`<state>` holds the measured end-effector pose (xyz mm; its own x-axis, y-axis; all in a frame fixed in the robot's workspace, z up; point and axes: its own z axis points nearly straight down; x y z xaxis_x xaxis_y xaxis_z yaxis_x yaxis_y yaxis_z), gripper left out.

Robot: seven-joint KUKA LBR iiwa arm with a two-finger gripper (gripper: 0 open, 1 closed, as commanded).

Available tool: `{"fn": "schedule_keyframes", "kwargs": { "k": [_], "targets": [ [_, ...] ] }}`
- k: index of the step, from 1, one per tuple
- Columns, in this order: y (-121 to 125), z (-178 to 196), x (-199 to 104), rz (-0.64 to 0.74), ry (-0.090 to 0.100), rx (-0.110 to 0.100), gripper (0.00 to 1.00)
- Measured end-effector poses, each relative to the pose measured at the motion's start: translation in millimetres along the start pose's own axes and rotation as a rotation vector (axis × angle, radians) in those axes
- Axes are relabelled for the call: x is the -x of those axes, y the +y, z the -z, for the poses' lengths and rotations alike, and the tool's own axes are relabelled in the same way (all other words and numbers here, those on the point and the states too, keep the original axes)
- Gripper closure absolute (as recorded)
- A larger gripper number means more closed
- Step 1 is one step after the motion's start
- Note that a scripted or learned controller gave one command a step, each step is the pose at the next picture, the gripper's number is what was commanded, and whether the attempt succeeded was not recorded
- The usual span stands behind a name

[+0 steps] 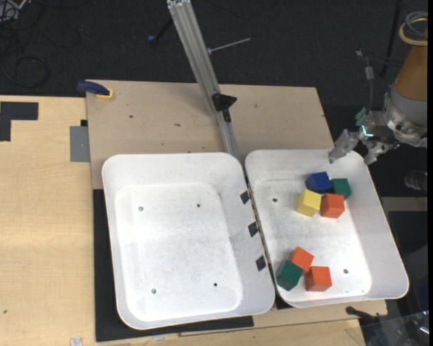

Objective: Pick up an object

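Observation:
The right bin [368, 265] holds several small blocks. A blue block [318, 181], a green one [341, 187], a yellow one [309, 202] and an orange one [333, 205] cluster near its far side. Near its front lie an orange block [301, 258], a dark green block [289, 274] and another orange block [318, 277]. My gripper [356, 150] hangs over the bin's far right corner, above and to the right of the blue block, with its two fingers spread apart and nothing between them.
The left bin [130, 186] sits beside the right one, joined by black clips [251, 228]. A slanted aluminium bar [202, 71] rises behind the bins. A blue and yellow clamp [95, 89] lies at the board's far left corner.

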<state>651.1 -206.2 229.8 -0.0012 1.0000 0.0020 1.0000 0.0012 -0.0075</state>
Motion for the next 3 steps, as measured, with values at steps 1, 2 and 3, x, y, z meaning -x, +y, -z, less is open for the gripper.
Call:
{"fn": "schedule_keyframes", "kwargs": {
  "k": [1,2,3],
  "targets": [
    [1,3,0,0.004,-0.002,0.004,0.00],
    [1,-41,-3,0.006,0.000,0.001,0.00],
    [6,-94,-11,0.003,0.000,0.000,0.00]
  ]
}}
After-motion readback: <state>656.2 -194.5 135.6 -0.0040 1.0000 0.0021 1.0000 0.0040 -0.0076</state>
